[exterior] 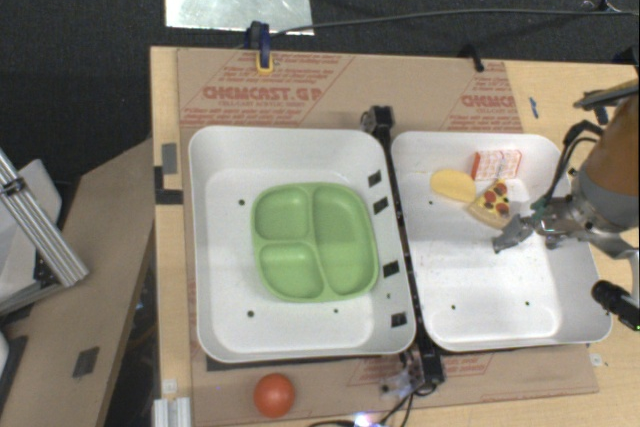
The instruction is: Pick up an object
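Observation:
In the right bin point(480, 315) lie three small things near its far side: a yellow banana-like piece point(453, 184), a red and white box point(497, 164), and a pizza-slice toy point(491, 203) with red dots. My gripper point(515, 233) comes in from the right edge and hangs low over the right bin, just right of and below the pizza slice. Nothing shows between its fingers.
The left bin point(225, 315) holds a green divided plate point(314, 241). An orange ball point(274, 394) rests on the bench in front of the left bin. Black clips line the seam between the bins. A cable runs across the dark floor behind.

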### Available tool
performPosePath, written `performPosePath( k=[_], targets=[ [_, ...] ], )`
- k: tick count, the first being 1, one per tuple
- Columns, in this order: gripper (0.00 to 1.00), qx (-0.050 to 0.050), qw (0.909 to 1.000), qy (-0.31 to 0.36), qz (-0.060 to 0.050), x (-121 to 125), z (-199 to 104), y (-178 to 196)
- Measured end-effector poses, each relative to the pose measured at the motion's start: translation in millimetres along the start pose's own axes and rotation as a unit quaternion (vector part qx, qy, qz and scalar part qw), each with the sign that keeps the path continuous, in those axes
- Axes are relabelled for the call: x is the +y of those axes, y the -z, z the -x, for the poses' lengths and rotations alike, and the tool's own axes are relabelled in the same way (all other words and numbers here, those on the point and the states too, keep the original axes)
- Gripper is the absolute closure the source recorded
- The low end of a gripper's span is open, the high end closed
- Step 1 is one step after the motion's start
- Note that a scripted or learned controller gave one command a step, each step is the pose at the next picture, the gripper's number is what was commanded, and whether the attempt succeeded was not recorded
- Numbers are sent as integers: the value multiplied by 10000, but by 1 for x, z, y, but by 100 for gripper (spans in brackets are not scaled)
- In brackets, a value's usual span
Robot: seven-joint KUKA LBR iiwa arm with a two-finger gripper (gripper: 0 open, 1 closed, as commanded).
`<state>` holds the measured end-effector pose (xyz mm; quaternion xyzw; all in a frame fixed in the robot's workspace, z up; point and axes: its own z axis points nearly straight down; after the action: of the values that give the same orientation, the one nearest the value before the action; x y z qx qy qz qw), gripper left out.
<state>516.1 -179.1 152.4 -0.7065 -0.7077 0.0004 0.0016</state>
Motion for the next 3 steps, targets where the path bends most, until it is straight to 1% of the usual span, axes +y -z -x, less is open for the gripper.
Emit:
performPosePath(
  k=[1,2,3],
  targets=[
    [0,-1,10000,-2,3,0,-3,-63],
    [100,-12,10000,-3,29,2,-2,-49],
    [100,-17,10000,17,49,11,-9,3]
  ],
)
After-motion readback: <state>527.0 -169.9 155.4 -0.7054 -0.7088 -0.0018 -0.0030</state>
